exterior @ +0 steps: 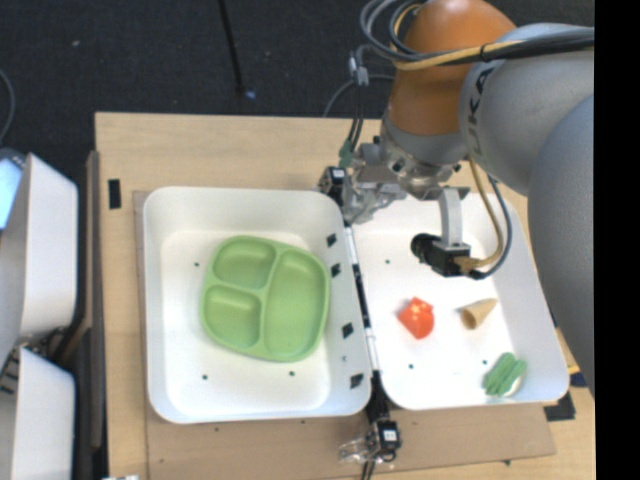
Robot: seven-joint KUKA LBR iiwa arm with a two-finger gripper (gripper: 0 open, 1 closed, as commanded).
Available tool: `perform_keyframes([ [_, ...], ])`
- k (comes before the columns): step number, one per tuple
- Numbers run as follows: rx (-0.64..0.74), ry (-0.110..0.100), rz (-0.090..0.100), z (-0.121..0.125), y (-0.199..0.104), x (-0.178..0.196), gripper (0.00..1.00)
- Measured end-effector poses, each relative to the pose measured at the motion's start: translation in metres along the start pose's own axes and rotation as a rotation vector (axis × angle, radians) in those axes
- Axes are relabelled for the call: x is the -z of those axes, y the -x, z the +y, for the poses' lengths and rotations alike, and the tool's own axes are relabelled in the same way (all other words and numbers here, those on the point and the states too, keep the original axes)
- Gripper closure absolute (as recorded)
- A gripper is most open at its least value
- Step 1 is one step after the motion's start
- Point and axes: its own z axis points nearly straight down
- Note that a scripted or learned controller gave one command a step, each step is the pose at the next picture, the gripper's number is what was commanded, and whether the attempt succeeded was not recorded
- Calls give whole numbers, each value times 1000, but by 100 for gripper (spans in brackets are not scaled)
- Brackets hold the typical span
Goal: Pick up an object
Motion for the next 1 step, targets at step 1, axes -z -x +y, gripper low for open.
perform_keyframes([
  [1,0,-1,-1,1,-45,-9,100],
])
